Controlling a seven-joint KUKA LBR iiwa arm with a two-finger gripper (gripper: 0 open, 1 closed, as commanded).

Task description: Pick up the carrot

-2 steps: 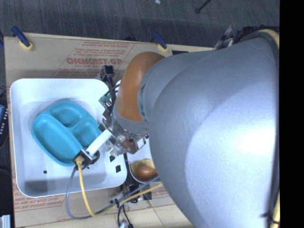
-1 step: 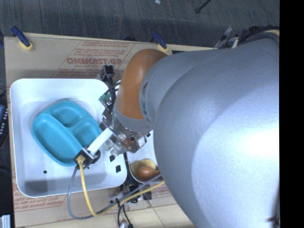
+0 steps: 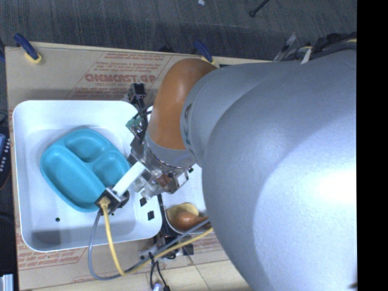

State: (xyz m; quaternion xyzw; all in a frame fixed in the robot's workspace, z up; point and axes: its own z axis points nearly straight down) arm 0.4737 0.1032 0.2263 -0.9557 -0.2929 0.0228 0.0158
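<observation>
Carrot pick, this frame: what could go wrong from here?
1. The arm covers most of the right bin, so the camera cannot confirm a carrot or a grasp.
2. The gripper sits over the wall between bins, beside the blue tray; it may strike either.
3. The yellow cable could snag.

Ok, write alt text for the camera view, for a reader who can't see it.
A large grey robot arm with an orange band reaches in from the right over two white bins, its wrist low above the divide between them. The left bin holds a blue divided plate. An orange-brown object, only partly visible, lies in the right bin beneath the arm.
</observation>
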